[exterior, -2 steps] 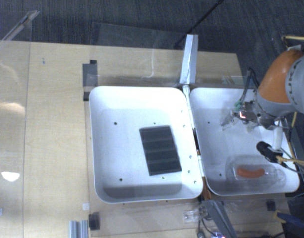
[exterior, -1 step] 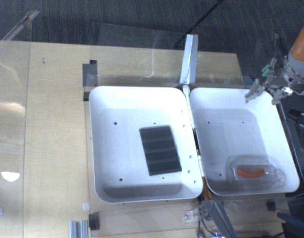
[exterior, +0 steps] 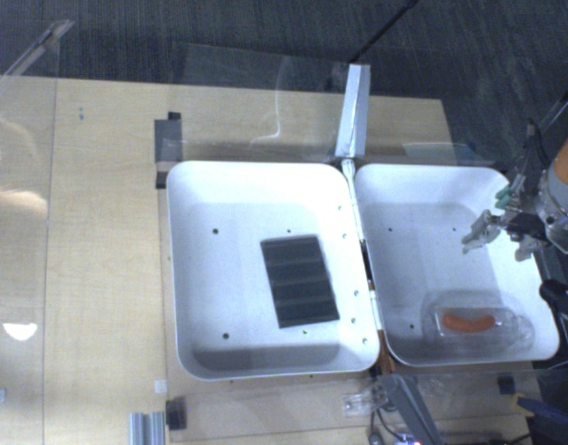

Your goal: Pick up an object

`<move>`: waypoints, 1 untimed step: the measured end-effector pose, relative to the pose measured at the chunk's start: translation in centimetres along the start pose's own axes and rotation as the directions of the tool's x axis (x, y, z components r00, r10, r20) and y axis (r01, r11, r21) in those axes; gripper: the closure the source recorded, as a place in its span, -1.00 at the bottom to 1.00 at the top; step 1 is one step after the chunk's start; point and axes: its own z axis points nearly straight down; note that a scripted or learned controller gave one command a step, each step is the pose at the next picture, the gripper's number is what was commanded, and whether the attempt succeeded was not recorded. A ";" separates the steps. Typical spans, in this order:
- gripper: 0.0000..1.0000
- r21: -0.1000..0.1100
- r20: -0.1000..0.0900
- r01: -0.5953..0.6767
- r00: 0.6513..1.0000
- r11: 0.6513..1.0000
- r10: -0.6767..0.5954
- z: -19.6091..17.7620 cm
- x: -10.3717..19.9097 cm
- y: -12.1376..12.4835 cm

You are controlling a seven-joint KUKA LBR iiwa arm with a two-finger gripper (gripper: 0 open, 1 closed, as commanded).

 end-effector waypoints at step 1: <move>-1.00 0.004 -0.001 -0.008 1.000 1.000 0.008 9.8 -0.4 -3.0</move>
